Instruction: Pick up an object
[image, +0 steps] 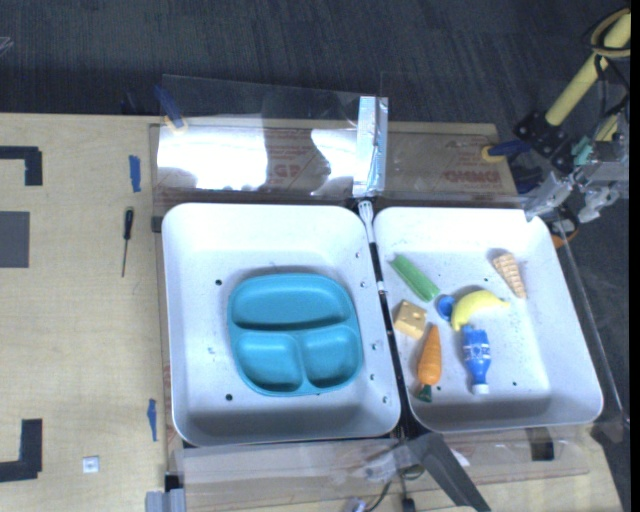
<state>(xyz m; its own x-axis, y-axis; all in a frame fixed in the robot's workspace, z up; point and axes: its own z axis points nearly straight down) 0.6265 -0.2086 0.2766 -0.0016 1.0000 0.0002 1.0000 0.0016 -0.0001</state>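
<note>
The right bin (575, 395) holds several small objects. A green pod (414, 277) lies near its left wall, with a tan cheese block (409, 319) just below it. An orange carrot (429, 358) points toward the front. A yellow banana (474, 304) sits mid-bin, and a blue bottle (476, 358) lies right below it. A ridged tan bread piece (509, 273) lies toward the back right. My gripper (572, 200) hangs over the bin's back right corner, well apart from all the objects.
The left bin (190, 250) holds a blue divided plate (294, 331). A clear plastic sheet (270, 140) stands behind the bins. A yellow cable (585, 75) runs along the arm at the top right. The wooden bench (70, 330) stretches to the left.
</note>
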